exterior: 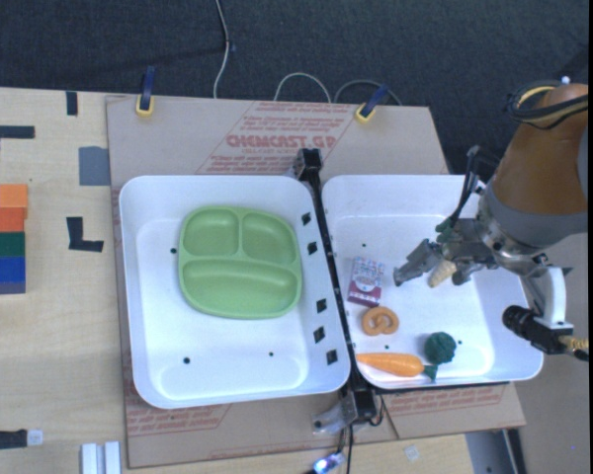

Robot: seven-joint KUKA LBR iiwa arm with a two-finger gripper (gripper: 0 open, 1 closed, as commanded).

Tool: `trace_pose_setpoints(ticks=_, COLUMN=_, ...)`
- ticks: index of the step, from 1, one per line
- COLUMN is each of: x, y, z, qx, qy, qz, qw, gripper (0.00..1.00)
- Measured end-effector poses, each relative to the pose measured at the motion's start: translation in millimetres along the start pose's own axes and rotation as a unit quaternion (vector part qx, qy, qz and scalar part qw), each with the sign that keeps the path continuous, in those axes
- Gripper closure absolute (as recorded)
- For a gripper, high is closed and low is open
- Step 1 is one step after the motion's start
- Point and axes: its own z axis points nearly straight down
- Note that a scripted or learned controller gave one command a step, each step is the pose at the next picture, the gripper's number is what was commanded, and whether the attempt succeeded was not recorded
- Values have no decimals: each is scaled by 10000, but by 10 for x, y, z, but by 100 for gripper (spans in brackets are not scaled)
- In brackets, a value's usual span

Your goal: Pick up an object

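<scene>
My gripper [419,276] hangs over the middle of the right bin [415,200], with the arm reaching in from the right. Its two fingers are spread apart and nothing sits between them. A small pink and white packet [365,281] lies just left of the fingertips, near the divider. Below the packet is a brown ring-shaped pretzel [380,321]. An orange carrot [390,364] lies along the bin's front edge, its leafy end touching a dark green broccoli piece [439,347].
The left bin [148,363] holds a green divided plate [241,263]. A black divider [321,265] runs between the bins. Coloured blocks [4,237] are stacked at the far left of the bench. Cables loop behind the bins.
</scene>
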Motion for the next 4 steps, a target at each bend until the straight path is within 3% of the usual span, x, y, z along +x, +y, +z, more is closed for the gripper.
trace_pose_setpoints(ticks=1, x=3, y=24, z=-57, qx=-61, qy=-9, qz=-18, qw=10000, gripper=0)
trace_pose_setpoints(ticks=3, x=36, y=44, z=1221, qx=-22, qy=0, qz=-16, qw=10000, gripper=0)
trace_pose_setpoints(ticks=4, x=40, y=44, z=1498, qx=-55, qy=-10, qz=-14, qw=10000, gripper=0)
